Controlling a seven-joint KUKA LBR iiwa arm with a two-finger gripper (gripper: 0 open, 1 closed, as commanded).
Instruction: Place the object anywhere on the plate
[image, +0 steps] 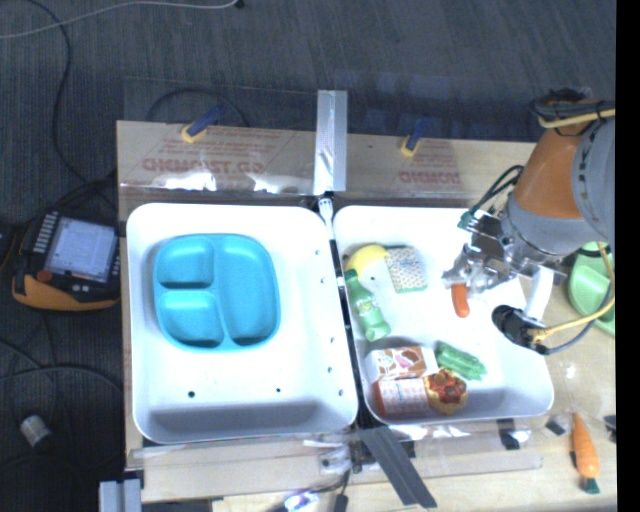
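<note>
Arm (590, 150): grey shell w/ orange band above wrist. Gripper (470, 275) is dark metal, cluttered w/ small fittings. Black + yellow cables loop off wrist, just right of gripper.

My claw (468, 283) holds a small orange carrot (460, 300) upright above the right bin; the blue plate (215, 290) — three compartments — lies flat in the left bin.

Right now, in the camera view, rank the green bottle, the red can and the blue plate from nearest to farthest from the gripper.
From the gripper:
1. Green bottle, along the right bin's left wall, to the gripper's left in the view.
2. Red can, at the right bin's front, lower in the view.
3. Blue plate, in the left bin, clearly farthest.
</note>
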